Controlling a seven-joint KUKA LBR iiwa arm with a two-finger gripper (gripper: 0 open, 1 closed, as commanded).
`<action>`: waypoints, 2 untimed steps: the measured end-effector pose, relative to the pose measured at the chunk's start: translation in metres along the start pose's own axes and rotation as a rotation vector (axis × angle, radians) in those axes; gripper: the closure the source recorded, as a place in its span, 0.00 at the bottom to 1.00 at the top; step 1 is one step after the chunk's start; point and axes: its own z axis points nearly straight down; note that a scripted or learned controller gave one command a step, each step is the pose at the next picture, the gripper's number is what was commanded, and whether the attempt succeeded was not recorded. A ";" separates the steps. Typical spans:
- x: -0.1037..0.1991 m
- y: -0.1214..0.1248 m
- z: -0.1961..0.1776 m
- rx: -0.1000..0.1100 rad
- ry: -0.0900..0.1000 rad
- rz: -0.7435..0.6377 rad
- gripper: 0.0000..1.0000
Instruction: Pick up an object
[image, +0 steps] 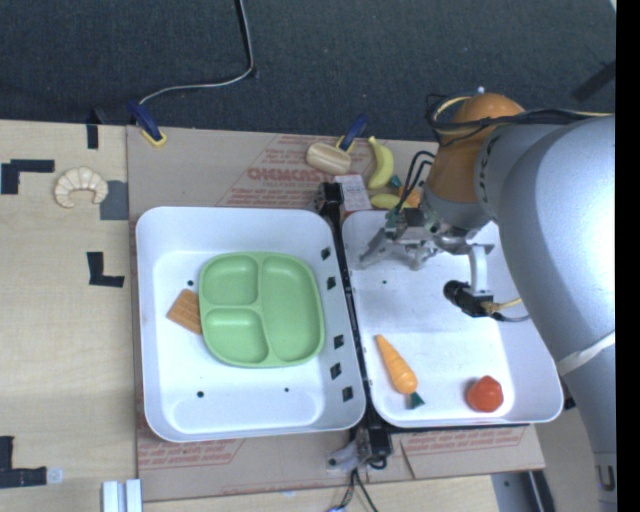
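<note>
Two candidate objects, a carrot (397, 365) and a tomato (485, 393), lay well clear of the gripper (400, 247), which hung with fingers spread and nothing between them, so the approach step appeared pending, requiring travel toward either before descent.

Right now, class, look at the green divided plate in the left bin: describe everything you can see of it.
The green divided plate is a pale green, rounded-square tray that looks like matte plastic. Raised ridges split it into three compartments: two at the top and a long one along the bottom. It lies flat and slightly turned in the left bin, filling much of the floor's upper middle. All three compartments hold nothing. Its left edge overlaps a flat orange-brown piece that pokes out from beneath it.
</note>
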 end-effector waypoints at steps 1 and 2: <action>0.045 -0.078 -0.100 0.000 0.002 0.000 0.00; 0.037 -0.157 -0.098 0.005 0.001 0.003 0.00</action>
